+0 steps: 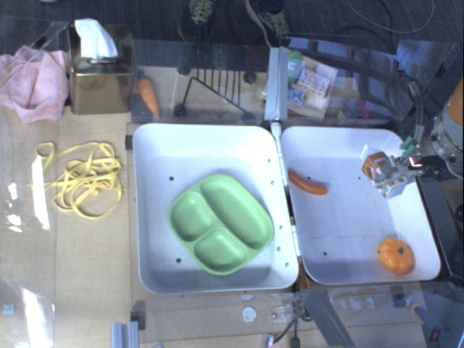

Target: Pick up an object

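Both white bins (156, 267) look like smooth, slightly glossy plastic. The green divided tray (221, 223) is smooth plastic with a soft sheen. The bench (65, 267) shows a pale, matt wood grain, with yellow cord (80, 176) and crumpled pink cloth (32, 82) near its left edge.

Right bin's (341, 267) middle lies open between sausage (307, 184) and pumpkin (395, 256).

gripper (386, 178) at orange block (374, 165), right bin (348, 263); green tray (221, 223) left bin (156, 194).
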`<state>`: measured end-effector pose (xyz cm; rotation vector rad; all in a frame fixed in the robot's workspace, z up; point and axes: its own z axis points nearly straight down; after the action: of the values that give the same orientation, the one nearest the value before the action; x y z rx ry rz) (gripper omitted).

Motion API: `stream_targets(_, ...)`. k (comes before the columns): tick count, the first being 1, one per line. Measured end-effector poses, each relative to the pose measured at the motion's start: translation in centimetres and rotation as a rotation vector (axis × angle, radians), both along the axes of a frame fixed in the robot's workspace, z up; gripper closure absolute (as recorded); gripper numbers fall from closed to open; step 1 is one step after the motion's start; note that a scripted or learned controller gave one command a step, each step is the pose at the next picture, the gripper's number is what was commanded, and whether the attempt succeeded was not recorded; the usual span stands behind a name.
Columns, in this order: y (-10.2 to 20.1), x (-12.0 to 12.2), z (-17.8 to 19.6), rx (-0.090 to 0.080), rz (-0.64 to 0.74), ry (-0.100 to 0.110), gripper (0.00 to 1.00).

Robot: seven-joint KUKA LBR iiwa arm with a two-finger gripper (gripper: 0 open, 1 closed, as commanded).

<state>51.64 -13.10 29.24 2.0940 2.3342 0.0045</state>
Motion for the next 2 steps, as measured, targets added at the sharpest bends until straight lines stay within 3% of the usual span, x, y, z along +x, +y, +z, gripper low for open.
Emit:
stream_targets(1, 0.0, 0.0, 0.0, 0.000, 0.000, 0.000, 0.00)
stream_targets(2, 6.0, 1.1, -10.8, 0.003, -0.200, 0.004, 0.00)
